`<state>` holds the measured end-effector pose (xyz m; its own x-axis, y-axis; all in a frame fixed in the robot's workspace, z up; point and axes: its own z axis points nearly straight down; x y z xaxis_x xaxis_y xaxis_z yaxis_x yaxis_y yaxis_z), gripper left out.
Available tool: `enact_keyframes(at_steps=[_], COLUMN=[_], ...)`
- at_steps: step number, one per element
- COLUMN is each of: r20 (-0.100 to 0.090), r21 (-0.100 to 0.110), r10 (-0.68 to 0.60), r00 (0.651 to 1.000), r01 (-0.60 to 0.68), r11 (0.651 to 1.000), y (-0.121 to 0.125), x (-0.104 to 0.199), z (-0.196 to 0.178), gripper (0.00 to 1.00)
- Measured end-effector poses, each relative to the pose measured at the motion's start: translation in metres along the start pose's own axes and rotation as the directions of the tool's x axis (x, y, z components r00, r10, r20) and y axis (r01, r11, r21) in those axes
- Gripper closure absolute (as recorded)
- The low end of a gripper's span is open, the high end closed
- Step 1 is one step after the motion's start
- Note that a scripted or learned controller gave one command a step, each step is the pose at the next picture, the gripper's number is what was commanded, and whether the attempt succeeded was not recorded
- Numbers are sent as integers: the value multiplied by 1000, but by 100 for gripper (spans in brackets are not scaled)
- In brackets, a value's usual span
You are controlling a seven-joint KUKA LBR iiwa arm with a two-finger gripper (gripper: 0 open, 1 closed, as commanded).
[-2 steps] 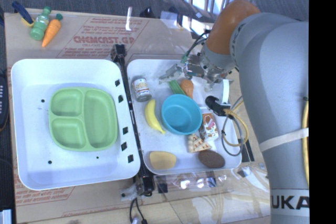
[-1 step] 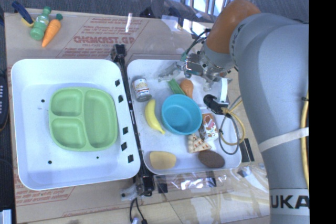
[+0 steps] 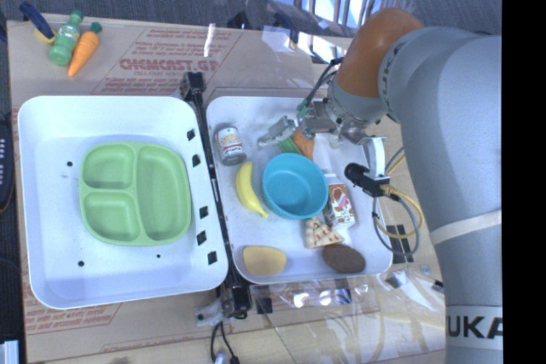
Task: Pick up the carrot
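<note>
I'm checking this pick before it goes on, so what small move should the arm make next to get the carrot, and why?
Probably a short, straight descent onto the carrot. The gripper sits right at it in the right bin, against the upper rim of the blue bowl, and the view does not show the carrot held. Stay clear of that rim.

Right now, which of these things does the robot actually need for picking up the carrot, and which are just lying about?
Part of the job:
carrot in the right bin, beside the blue bowl
gripper right at it

Just lying about:
blue bowl
banana
small can
green divided plate in the left bin
second carrot outside the bins
</note>
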<state>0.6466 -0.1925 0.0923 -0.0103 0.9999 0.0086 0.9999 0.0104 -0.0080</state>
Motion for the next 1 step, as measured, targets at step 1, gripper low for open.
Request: enact_keyframes(at_steps=[1], r20=[3], r21=[2], r10=[-3], r00=[1000], r01=[3], r11=[1000], y=[1], x=[0], z=[-11], gripper=[100])
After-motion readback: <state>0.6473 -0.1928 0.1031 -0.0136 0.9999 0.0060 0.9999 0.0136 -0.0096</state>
